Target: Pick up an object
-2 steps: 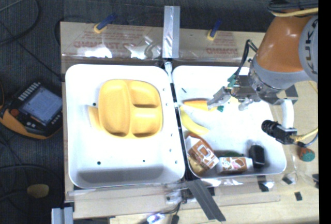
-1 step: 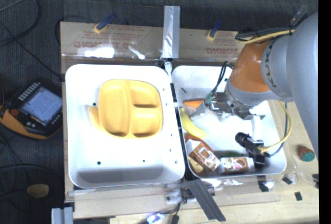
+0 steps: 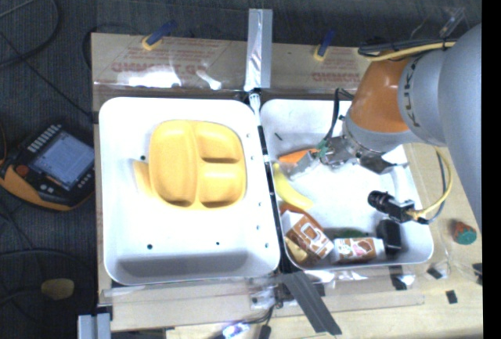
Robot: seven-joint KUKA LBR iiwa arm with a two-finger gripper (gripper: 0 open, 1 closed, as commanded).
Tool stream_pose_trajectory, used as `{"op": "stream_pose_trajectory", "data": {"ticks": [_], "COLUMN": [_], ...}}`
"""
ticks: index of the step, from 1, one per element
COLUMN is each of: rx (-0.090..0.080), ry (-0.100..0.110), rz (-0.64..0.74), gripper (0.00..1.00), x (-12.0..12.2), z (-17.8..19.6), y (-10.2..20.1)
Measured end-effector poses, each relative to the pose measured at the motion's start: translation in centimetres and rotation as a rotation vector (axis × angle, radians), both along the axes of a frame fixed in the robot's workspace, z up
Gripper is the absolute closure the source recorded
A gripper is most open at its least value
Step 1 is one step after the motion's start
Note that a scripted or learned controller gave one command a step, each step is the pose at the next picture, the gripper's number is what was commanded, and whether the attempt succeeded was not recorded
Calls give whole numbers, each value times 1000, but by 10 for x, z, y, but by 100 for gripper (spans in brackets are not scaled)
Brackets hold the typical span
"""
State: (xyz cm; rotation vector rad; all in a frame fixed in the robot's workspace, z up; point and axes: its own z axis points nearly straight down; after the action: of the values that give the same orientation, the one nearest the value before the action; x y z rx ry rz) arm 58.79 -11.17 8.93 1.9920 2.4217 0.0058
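Note:
My gripper [image 3: 322, 154] reaches down into the upper middle of the right bin [image 3: 313, 114], under the orange wrist band. An orange, carrot-like thing [image 3: 291, 157] lies just to its left, by the bin's left wall, close to or touching the gripper's tip. A yellow banana-shaped thing [image 3: 287, 192] lies below it along the same wall. At the bin's front sit a brown printed packet [image 3: 307, 240] and a red-and-white packet [image 3: 357, 249]. I see nothing lifted between the gripper's tips.
A yellow divided plate [image 3: 196, 162] lies upside down in the left bin [image 3: 188, 259]. The wall between the two bins [image 3: 264, 173] runs just left of the orange thing. The arm covers the right bin's upper right part.

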Motion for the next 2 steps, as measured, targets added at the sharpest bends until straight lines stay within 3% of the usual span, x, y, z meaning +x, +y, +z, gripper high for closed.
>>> {"op": "stream_pose_trajectory", "data": {"ticks": [1,2], "rx": [-2,1], "ry": [-5,-4], "rz": [24,23], "gripper": [0,100], "x": [62,63], "z": [-1,9], "y": [12,12]}}
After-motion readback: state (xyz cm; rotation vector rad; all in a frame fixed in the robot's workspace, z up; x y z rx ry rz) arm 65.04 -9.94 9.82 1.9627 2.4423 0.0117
